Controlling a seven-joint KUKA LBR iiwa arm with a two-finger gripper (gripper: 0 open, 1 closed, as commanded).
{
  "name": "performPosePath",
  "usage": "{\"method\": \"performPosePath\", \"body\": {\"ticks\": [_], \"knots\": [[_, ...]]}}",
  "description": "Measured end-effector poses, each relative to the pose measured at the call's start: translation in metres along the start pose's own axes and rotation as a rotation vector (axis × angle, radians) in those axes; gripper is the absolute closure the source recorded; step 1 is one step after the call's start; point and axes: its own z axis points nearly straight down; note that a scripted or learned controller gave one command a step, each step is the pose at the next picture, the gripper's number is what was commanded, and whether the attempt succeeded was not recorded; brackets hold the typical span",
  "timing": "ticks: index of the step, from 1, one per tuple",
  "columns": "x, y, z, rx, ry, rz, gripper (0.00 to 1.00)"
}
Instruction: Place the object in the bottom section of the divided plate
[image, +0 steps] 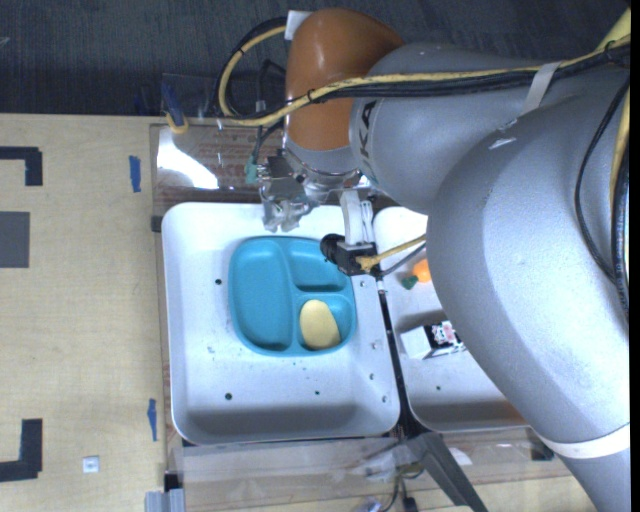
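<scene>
Here, a yellow object lies in a blue divided plate inside the left bin, with the arm overhead.

From the left: bare wooden bench with dark markings and blue tape bits; then the left bin, the plate near its middle, and the yellow, rounded object in the plate's lower right compartment, touching the divider ridge. The gripper hangs just above the plate's upper edge, apart from the object; whether its jaws are open or closed I cannot tell, and nothing shows between them. The grey arm with its orange band covers much of the right bin, where a small orange thing and a black-and-white item peek out beside it.
</scene>
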Motion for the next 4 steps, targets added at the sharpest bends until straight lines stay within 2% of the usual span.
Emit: {"method": "performPosePath", "body": {"ticks": [1, 2, 3, 4], "knots": [[0.027, 0.003, -0.049, 0.004, -0.001, 0.23, 1.0], [0.05, 0.005, -0.056, 0.006, -0.003, 0.524, 1.0], [0.048, 0.005, -0.027, 0.01, -0.005, 1.019, 1.0], [0.023, -0.019, 0.071, 0.005, 0.007, 1.319, 1.0]]}}
